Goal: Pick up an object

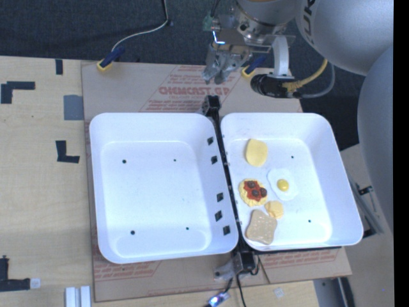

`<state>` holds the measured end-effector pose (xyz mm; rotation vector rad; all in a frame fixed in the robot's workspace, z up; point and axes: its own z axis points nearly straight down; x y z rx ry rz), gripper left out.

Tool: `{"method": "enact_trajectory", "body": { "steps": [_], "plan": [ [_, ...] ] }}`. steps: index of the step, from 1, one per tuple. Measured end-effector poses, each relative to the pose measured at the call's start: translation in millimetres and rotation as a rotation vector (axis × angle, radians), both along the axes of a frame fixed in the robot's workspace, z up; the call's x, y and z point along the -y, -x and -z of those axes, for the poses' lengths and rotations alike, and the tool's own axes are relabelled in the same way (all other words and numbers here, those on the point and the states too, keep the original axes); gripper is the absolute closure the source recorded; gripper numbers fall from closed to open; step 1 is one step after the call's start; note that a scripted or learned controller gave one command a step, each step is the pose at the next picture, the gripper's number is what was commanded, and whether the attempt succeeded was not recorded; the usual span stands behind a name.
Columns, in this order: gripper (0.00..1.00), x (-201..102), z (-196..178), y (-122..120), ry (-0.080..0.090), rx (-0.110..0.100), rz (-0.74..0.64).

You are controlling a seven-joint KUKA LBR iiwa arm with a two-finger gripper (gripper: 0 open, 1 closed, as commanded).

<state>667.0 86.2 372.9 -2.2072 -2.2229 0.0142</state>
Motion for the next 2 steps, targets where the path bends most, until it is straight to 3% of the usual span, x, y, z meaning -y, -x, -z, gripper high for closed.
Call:
{"method": "enact_trajectory", "body": {
  "steps": [1, 2],
  "plan": [
    [1.0, -3.6, -173.2, -0.8, -0.002, 0.03, 0.003],
    [1.0, -47.0, -35.3, 58.8, 0.002, -0.005, 0.001]
  ]
}}
